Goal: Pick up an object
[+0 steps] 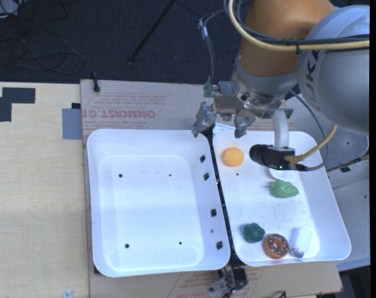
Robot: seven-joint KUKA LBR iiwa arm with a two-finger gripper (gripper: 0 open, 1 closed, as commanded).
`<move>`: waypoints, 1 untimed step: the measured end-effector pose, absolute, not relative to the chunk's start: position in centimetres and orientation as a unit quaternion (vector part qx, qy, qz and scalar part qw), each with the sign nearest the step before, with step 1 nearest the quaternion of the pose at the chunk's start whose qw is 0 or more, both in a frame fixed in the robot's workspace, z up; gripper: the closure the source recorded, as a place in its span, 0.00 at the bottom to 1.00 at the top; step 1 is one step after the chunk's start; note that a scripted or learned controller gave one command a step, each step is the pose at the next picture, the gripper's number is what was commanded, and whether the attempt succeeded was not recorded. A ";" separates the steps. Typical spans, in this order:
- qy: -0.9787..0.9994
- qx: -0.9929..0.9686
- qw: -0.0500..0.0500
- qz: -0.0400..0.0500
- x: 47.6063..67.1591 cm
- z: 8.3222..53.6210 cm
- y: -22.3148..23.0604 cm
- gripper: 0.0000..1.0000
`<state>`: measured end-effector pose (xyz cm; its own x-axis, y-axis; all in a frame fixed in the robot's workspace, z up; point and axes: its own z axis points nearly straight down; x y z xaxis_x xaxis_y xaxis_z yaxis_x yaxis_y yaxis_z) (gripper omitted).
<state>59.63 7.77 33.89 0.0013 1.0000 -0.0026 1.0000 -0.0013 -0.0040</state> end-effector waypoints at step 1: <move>-0.708 -0.706 0.003 0.003 55.9 30.4 10.5 0.00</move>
